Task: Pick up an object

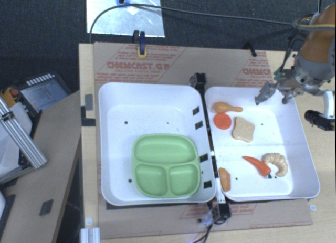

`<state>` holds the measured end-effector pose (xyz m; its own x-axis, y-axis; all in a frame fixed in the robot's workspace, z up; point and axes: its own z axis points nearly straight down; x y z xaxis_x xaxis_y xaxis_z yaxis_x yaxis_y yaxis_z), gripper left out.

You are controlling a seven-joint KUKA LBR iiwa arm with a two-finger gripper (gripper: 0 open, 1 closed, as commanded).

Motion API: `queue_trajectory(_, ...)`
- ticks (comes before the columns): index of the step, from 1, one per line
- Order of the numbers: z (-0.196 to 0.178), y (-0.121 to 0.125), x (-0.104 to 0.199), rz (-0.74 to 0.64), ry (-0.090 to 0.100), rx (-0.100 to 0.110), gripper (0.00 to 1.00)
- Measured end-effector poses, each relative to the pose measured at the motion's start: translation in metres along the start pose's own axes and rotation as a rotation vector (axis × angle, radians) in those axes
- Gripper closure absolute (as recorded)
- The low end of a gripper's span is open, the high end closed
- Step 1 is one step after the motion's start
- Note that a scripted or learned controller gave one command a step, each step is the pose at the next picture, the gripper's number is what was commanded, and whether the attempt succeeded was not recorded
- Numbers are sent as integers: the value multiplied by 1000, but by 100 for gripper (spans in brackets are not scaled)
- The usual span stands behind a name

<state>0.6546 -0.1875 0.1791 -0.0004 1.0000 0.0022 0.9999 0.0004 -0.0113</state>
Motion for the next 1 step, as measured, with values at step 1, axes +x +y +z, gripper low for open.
queue_trajectory(1, -9, 3, 1, -3, -3, -13, 0)
